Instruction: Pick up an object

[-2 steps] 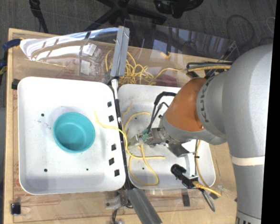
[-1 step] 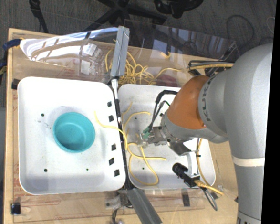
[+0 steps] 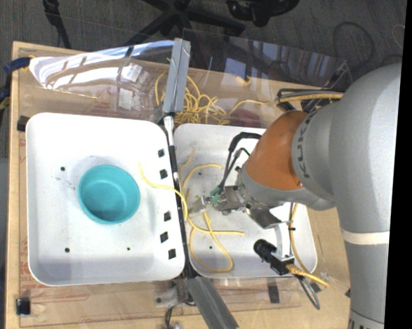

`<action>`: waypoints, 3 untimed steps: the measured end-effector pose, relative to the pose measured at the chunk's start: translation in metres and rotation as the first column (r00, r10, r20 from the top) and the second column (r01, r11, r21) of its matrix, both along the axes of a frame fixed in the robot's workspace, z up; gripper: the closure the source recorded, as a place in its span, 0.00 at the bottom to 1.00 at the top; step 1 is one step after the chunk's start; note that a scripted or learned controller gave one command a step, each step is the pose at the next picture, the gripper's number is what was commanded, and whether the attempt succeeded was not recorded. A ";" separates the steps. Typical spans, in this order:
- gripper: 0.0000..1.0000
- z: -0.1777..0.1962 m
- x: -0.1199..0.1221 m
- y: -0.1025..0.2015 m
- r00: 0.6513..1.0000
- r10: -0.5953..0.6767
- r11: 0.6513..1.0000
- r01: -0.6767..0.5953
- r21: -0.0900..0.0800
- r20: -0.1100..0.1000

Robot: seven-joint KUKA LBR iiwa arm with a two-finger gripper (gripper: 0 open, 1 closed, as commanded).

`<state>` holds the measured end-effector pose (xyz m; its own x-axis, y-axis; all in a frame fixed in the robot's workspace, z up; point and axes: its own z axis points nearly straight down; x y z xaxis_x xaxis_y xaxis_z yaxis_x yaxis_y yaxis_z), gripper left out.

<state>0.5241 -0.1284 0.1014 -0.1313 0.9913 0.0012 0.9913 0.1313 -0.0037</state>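
At left bin point(image 3: 42, 247): teal bowl point(image 3: 109, 193) upright on the floor, near the middle, well apart from gripper
At right bin point(image 3: 193, 145): gripper point(image 3: 214, 199) low over the floor, near wall shared with left bin
Gripper state: open or closed, cannot tell
Yellow cord point(image 3: 215, 238): loose loops on right bin floor beside gripper, one strand draped over shared wall
Arm point(image 3: 363, 136): reaching in from right

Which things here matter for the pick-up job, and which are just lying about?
For the job: tool over the right bin; loose yellow cord lying in that bin, the likely target.
Lying about: teal bowl in the left bin; yellow tangle behind the bins.
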 end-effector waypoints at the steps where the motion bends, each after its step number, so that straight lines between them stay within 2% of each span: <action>1: 1.00 0.010 0.001 0.001 1.000 0.005 1.000 -0.005 0.001 -0.002; 2: 0.00 0.010 0.001 0.001 1.000 0.005 1.000 -0.005 0.001 -0.002; 3: 0.00 0.033 -0.048 0.001 0.998 0.067 0.998 -0.067 0.001 0.000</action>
<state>0.4763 -0.1272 0.1341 -0.1975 0.9803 0.0025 0.9803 0.1975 -0.0031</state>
